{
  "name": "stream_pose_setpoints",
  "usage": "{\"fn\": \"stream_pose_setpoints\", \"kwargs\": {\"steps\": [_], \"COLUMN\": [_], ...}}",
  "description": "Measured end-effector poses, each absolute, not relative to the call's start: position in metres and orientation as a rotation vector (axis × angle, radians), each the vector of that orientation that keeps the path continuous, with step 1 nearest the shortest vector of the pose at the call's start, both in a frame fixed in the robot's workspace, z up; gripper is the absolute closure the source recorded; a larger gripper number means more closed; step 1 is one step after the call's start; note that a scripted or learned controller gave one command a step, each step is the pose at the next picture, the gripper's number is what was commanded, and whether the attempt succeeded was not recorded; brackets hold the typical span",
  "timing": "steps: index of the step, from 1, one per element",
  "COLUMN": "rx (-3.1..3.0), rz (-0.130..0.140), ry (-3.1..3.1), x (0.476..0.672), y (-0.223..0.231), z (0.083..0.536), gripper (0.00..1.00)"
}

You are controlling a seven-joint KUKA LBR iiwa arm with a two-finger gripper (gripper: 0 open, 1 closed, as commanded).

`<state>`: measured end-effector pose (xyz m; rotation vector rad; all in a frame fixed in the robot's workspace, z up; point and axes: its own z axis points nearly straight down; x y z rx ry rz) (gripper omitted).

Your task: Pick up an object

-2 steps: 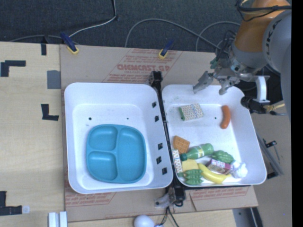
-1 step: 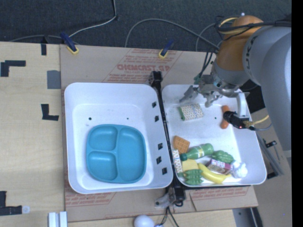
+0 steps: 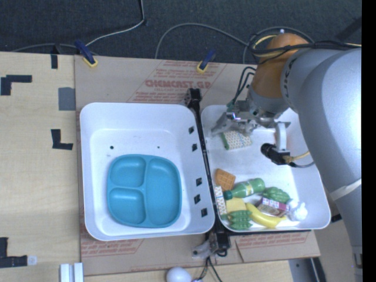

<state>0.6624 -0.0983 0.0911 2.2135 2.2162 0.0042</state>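
Speckled pale square packet [image 3: 237,140], upper part of right white bin [image 3: 305,184]; grey two-finger gripper [image 3: 237,122] directly above it, jaw state indiscernible.

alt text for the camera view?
The arm's tool hangs over the right bin, just above a small patterned packet; toy food is piled along that bin's near edge. The left bin holds a blue divided plate.

A cardboard-covered bench [image 3: 170,81] bears two white bins [image 3: 94,119] side by side, with perhaps black tape marks [image 3: 17,82] at left
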Motion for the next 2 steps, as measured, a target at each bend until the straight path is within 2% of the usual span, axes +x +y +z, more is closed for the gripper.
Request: {"fn": "stream_pose_setpoints", "kwargs": {"steps": [1, 2], "rx": [2.207, 2.208], "rz": [0.009, 0.009], "ry": [2.213, 2.213], "x": [0.664, 0.6638], "y": [-0.0985, -0.0985], "z": [0.1024, 0.1022], "gripper": [1.0, 0.0]}}
